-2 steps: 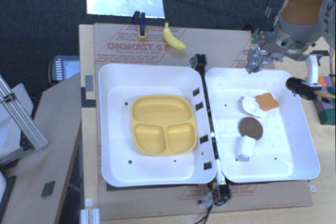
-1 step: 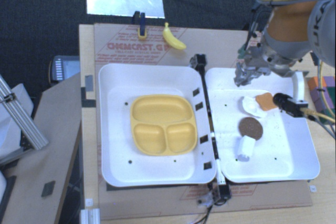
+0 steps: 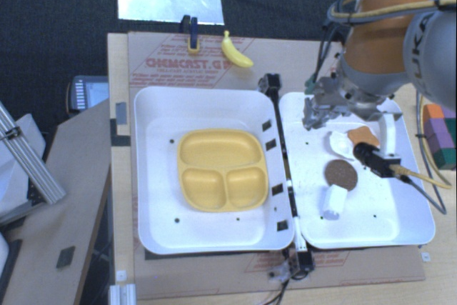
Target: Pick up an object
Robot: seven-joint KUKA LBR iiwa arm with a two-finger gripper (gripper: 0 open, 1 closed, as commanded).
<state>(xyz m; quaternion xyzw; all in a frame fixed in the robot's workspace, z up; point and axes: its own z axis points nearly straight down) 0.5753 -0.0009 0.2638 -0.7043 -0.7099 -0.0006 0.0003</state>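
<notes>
Camera view: we find the gripper (image 3: pixel 310 118) low over the far-left corner of the right bin (image 3: pixel 389 218), with nothing seen in its grasp. We cannot tell whether it is open or closed. Candidate objects lie to its right and nearer: a white scrap (image 3: pixel 341 144), an orange piece (image 3: pixel 364 135), a brown disc (image 3: pixel 340 174) and a white cylinder (image 3: pixel 332 201) just beside the disc. We judge the step to be approach, with no grasp made. The next move calls for centring over one item, then descending. The bin's left wall stands close beside the gripper, and open floor lies near-right. The left bin (image 3: pixel 157 153) holds a yellow tray (image 3: pixel 221 169).
</notes>
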